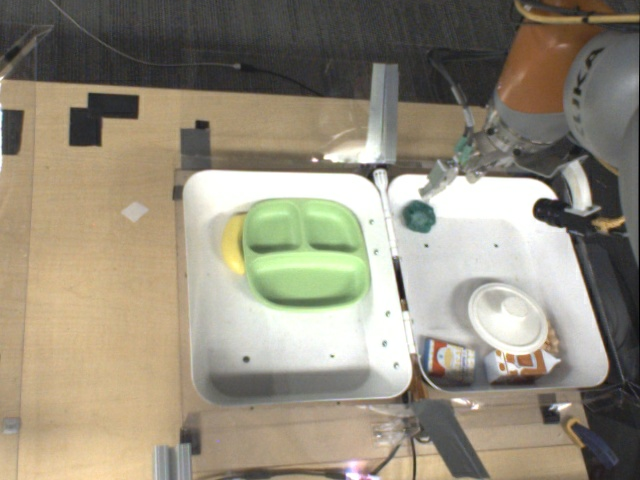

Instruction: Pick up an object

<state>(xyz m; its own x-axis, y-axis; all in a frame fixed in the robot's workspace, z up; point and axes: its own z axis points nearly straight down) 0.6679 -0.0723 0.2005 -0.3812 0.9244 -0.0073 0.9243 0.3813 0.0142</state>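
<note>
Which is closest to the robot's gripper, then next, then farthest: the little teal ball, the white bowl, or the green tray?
From the gripper:
1. Teal ball, just below it, right bin's upper left.
2. White bowl, lower in the right bin.
3. Green tray, across in the left bin.

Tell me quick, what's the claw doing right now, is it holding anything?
Claw: above the far edge of the right bin, just above the small teal object; whether it is open or closed cannot be told.

Tray point(303, 251) in left bin point(290, 368)
</note>
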